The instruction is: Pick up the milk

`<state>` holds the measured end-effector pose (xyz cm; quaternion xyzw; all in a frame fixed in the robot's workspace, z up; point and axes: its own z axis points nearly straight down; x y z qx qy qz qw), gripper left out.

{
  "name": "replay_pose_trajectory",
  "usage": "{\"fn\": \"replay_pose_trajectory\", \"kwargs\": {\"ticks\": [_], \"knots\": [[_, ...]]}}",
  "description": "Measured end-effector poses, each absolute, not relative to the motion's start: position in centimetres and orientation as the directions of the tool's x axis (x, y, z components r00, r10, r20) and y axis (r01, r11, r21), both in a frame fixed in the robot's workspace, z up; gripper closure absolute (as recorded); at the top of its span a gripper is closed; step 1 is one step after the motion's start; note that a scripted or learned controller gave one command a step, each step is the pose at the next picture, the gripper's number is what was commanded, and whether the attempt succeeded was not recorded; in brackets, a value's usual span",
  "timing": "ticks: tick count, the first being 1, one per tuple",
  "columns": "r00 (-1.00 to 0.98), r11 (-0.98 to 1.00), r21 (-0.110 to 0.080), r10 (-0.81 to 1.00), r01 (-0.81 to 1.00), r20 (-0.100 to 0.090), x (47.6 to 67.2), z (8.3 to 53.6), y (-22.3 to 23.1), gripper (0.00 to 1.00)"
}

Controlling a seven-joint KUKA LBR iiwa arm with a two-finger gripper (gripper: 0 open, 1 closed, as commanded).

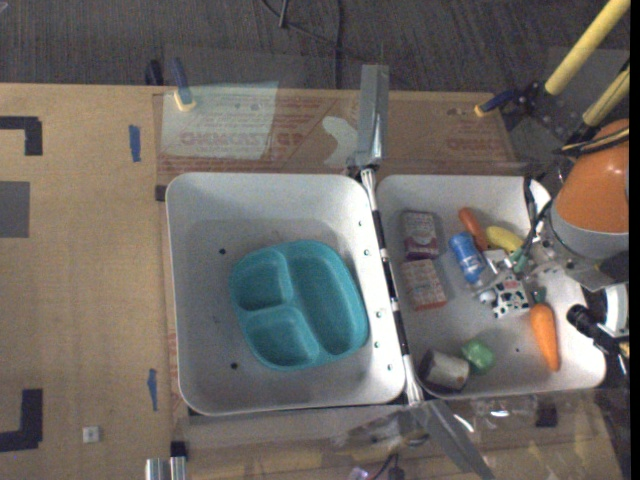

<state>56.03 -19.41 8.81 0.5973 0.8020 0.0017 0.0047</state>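
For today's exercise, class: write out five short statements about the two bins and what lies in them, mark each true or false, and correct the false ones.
1. The teal divided plate lies in the left bin. True.
2. The carrot lies on the teal plate. False: it lies in the right bin.
3. The milk carton is in the right bin. True.
4. The blue bottle stands outside both bins. False: it lies in the right bin.
5. The tool hovers over the left bin. False: it is over the right bin, near the milk carton.
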Motion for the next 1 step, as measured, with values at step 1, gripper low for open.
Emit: {"fn": "replay_pose_trajectory", "kwargs": {"ticks": [1], "knots": [[-0.283,0.283,0.013,0.959,0.959,-0.009,56.11,9.93,-19.62,1.0]]}}
